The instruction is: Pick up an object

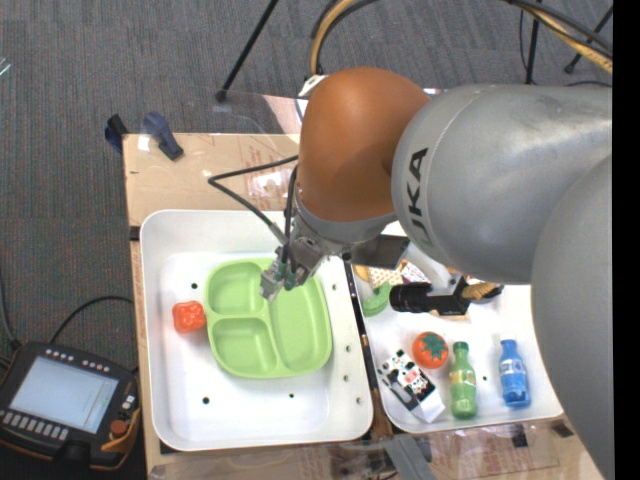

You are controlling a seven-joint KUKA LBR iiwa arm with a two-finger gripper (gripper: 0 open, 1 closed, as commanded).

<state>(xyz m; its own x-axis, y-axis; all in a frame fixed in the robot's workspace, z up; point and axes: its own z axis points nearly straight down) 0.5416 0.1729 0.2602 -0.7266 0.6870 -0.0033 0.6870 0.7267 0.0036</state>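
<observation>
1. You see the claw (278,280) over the green tray (268,318) in the left bin (160,268).
2. You cannot tell its grip.
3. The orange toy (188,316) sits left of the tray, near the bin's left edge.

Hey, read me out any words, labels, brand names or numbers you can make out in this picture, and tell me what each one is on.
"KA": dark letters on the grey arm, the visible end of a longer word.
Green bottle: label too small to read.
Blue bottle: label too small to read.
Black and white carton: print too blurred to read.
Handheld controller beside the bench: screen unreadable.
</observation>
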